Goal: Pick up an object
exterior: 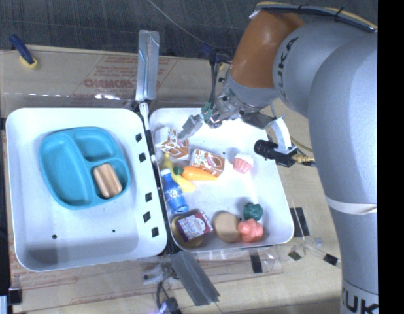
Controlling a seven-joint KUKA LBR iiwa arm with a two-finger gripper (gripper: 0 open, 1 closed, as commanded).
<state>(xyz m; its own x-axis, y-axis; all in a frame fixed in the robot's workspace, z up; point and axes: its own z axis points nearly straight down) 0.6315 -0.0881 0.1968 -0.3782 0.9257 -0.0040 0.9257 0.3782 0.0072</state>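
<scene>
Objects for picking lie in the right-hand shallow white bin, none of them between the end effector's fingers. End effector hangs over the far left part of that bin, its slim grey fingers pointing down and left toward the divider; whether they are apart or together cannot be told from this angle. Just beneath and near its tip: a small printed snack packet in red and white. Right of that, a second flat printed packet with orange pattern, and touching its near edge an orange toy carrot. A pink toy cupcake sits right of the packets, apart from them. Along the bin's left wall: a yellow piece and a blue plastic bottle lying lengthwise. Near edge, left to right: a round tin with red label, a tan round bun-like piece, a salmon-pink lumpy toy with a dark green piece just beyond it.

Left-hand white bin carries a blue divided plastic tray; a brown hot-dog-shaped toy rests in its near right compartment. Both bins sit on the pale wooden surface.
</scene>
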